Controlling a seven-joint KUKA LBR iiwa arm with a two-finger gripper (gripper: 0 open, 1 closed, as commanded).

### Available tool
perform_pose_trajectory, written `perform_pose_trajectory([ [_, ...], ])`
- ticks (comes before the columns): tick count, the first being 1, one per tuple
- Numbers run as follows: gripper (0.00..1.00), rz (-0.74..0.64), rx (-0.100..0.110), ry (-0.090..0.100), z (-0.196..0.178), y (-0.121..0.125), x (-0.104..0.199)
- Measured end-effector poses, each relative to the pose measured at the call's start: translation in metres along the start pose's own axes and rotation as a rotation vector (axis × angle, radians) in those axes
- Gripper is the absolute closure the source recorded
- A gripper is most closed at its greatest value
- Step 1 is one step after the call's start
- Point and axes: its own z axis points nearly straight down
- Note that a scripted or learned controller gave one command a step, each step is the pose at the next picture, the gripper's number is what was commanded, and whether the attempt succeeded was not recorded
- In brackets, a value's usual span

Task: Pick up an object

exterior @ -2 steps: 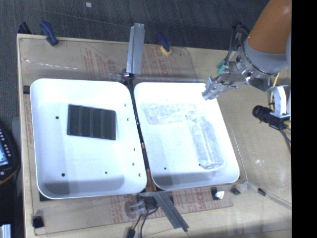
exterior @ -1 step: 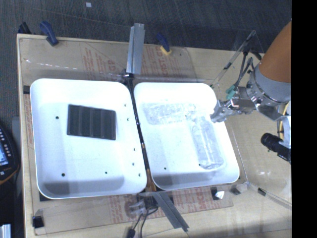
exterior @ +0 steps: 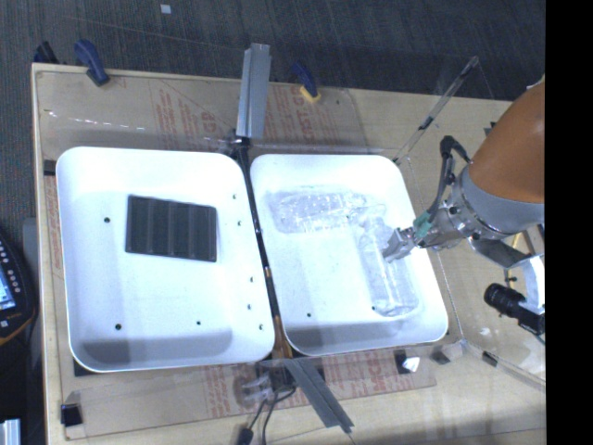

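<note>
Two clear plastic bottles lie in the right bin (exterior: 306, 327). One bottle (exterior: 315, 210) lies crosswise near the bin's back. The other bottle (exterior: 387, 274) lies lengthwise along the right wall. My gripper (exterior: 400, 245) sits low over the right wall, at the upper end of the lengthwise bottle. A dark grey ribbed rectangular block (exterior: 171, 228) lies flat in the left bin (exterior: 148, 341).
A grey metal bar (exterior: 252, 91) stands at the back between the bins, and another (exterior: 315, 399) juts out at the front. Blue clamps (exterior: 91, 61) hold the board's back edge. The arm's orange band (exterior: 519, 146) looms at the right.
</note>
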Motion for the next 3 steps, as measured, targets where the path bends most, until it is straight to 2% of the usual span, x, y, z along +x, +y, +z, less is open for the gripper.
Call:
perform_pose_trajectory([
  [1, 0.0, 0.0, 0.0, 0.0, 0.0, 0.0, 0.0],
  [2, 0.0, -0.059, 0.002, 0.001, 0.033, -0.003, -0.017],
  [3, 0.0, 0.105, -0.002, -0.002, -0.014, -0.001, -0.011],
])
